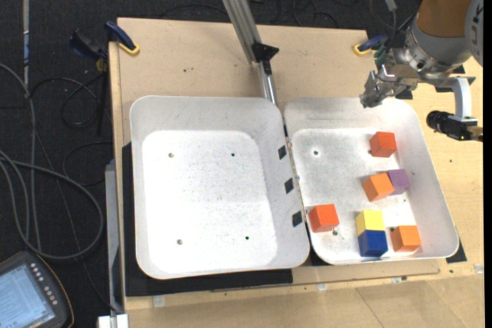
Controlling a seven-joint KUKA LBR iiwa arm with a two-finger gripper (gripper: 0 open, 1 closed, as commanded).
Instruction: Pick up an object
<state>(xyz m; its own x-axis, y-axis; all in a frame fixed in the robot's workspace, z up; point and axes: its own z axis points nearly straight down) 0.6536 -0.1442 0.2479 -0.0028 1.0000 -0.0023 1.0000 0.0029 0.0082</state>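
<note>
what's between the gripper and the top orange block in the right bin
Nothing: in the camera view, just bare white bin floor runs from the gripper, at the bin's far rim, to the top orange block.

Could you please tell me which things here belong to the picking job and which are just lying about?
Job: gripper; right bin; orange blocks; purple block; yellow block; blue block.
Lying about: left bin; clamps; cables.
</note>
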